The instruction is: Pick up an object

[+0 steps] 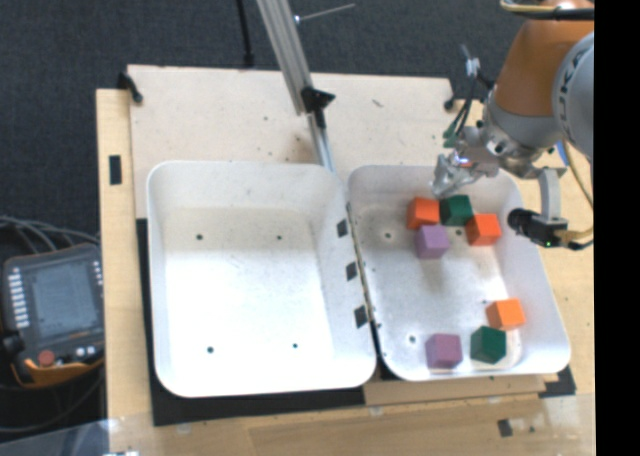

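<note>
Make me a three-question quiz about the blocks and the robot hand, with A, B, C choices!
1. Where are the blocks? A left bin B right bin C floor
2. How many purple blocks? A two B four C none
3. Where is the gripper? A over the left bin B above the right bin's far end C on the floor

Answers: 1 B, every block lies in the right bin. 2 A, one purple block mid-bin, another at the near end. 3 B, the gripper hangs near the orange block.

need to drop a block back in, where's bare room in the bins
The left bin floor is bare wall to wall. In the right bin, the strip along the divider and the middle patch are free. Crowded: the far cluster around the purple block under the gripper, and the near right corner by the green block.
</note>
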Tool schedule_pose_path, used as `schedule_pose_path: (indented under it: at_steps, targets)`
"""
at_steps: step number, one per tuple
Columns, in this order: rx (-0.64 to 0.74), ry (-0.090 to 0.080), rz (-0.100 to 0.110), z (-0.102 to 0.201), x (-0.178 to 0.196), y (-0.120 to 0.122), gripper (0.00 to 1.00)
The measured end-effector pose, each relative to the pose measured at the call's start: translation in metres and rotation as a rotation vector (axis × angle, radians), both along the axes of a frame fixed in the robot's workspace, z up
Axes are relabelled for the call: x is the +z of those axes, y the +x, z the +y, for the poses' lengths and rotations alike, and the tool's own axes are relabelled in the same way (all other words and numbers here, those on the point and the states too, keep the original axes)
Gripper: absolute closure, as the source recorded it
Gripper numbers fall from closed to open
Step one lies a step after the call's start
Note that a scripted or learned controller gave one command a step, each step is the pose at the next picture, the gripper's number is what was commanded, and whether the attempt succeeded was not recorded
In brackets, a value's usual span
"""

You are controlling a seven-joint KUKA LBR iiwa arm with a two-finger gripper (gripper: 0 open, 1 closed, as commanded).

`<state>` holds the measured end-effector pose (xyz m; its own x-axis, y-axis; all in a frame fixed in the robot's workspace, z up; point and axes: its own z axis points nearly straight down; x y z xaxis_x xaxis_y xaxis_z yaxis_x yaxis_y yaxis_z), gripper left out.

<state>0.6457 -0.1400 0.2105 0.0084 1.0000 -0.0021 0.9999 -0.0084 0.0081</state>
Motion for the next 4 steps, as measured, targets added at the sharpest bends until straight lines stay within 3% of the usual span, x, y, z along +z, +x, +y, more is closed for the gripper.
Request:
schedule_pose_path:
  at_steps: [1,3,4]
  targets:
    - [0.004,0.001,0.003,-0.002,0.03,0.001,1.0]
    - [0.014,0.003,0.008,0.091,0.045,-0.043,1.0]
    - [0.015,0.003,0.009,0.137,0.038,-0.053,1.0]
